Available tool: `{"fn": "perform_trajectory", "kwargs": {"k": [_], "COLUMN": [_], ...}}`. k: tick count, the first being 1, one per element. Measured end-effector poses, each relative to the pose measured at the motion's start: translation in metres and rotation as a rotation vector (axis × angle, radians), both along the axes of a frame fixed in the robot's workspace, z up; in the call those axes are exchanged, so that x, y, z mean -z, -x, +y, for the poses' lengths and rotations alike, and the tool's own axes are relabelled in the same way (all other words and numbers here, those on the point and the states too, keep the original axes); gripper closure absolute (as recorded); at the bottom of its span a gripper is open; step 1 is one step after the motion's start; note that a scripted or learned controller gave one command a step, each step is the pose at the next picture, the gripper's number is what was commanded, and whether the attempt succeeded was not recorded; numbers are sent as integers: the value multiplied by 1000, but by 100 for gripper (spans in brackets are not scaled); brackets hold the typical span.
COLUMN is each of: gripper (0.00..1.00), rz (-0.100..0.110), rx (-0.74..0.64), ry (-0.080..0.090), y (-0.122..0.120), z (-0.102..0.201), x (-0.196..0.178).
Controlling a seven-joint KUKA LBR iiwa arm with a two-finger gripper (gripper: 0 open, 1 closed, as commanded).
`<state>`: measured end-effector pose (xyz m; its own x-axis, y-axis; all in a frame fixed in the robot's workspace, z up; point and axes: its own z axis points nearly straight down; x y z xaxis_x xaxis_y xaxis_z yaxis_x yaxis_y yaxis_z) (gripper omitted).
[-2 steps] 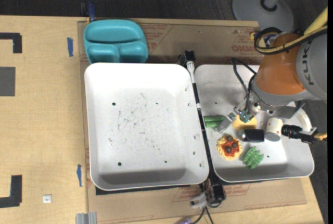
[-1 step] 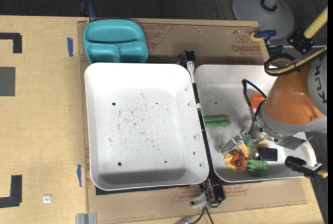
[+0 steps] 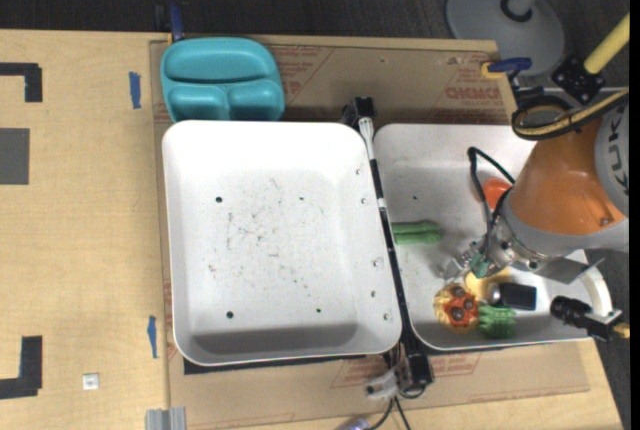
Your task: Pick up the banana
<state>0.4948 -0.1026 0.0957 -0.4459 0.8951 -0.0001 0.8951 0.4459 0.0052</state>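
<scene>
End effector (image 3: pixel 487 268): lowered into the right bin (image 3: pixel 440 158), poised over the toys; grip state cannot be told.
Banana (image 3: pixel 492 285): yellow, partly hidden beneath it, near the bin's front edge.

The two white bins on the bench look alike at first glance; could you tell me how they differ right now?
The left bin shows a bare, scuffed floor, while the right bin holds a green piece and a cluster of small colourful items. The arm hangs over the right bin, not the left bin. The left bin looks wider. Both are shallow, white and round-cornered.
</scene>
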Motion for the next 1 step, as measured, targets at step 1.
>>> {"fn": "perform_trajectory", "kwargs": {"k": [1], "gripper": [100], "rz": [-4], "rx": [1], "ry": [1], "y": [-1], "z": [0], "x": [-10]}}
